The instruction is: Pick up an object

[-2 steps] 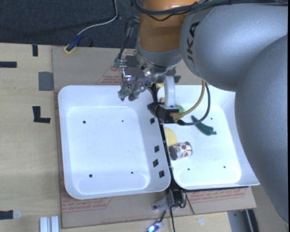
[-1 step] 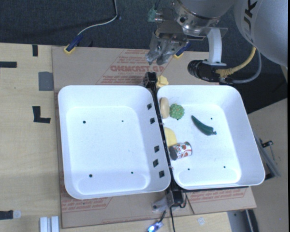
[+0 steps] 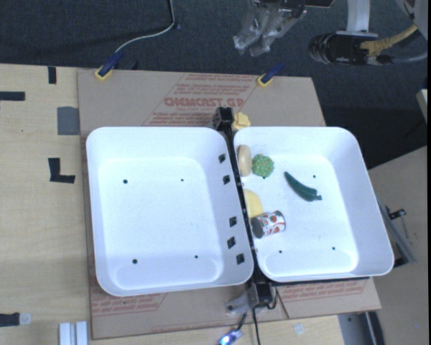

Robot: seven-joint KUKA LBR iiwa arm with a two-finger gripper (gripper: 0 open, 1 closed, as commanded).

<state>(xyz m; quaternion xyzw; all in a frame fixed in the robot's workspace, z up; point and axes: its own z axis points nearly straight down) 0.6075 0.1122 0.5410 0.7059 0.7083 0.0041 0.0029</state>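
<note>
My gripper [image 3: 255, 43] hangs high at the top of the view, beyond the far edge of the bins, with nothing between its fingers. The right bin [image 3: 345, 257] holds a green leafy ball [image 3: 263, 166], a cream oval piece [image 3: 244, 160], a dark green pepper [image 3: 302, 186], a yellow piece [image 3: 253, 203] and a small red-and-white can [image 3: 269, 224] lying on its side. These lie mostly along the bin's left wall. The gripper is well away from all of them.
The left bin [image 3: 158, 264] sits beside the right one, joined by a black clipped divider [image 3: 233, 207]. Both rest on a cardboard sheet [image 3: 194, 99] on the wooden bench. A cable [image 3: 151, 34] runs across the dark floor at the back.
</note>
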